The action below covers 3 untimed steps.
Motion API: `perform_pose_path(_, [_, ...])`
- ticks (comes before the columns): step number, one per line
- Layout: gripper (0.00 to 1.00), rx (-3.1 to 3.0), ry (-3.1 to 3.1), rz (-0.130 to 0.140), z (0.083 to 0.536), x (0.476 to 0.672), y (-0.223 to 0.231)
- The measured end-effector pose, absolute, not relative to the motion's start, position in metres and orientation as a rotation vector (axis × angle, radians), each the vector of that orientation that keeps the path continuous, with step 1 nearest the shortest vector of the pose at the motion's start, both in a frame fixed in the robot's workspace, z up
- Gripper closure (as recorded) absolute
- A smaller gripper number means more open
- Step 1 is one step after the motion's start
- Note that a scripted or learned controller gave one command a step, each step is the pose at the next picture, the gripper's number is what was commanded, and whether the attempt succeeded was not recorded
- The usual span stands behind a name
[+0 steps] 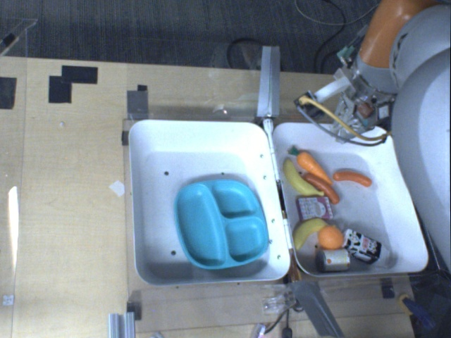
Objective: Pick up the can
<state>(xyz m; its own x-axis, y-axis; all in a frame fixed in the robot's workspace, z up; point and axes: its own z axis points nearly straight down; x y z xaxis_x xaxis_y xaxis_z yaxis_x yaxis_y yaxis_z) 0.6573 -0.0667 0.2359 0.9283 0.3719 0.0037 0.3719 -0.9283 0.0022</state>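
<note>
Wooden bench, two white bins. Can (332, 260) lies sideways, right bin (405, 189) front; rigid, slick, I'd pinch across body. Gripper (359, 110) above rear rim; jaw state: cannot tell.

Can (332, 260): small, silvery-grey metal, lying on its side. Sits in the right bin (405, 189), down at the 6 o'clock edge, close against the near wall. Touches the orange (330, 238) at its 12 o'clock. Black-and-white carton (363, 246) just beside it at 2 o'clock. Long axis roughly 9-to-3 across the view. Label and lid details too small to tell.
</note>
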Motion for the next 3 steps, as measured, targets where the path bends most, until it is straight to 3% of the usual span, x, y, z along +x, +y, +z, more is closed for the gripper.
perform_pose_path(2, [1.0, 3.074, 0.629, 0.014, 0.258, 0.66, -0.063])
perform_pose_path(3, [1.0, 3.127, 0.318, 0.007, 0.252, 0.658, -0.001])
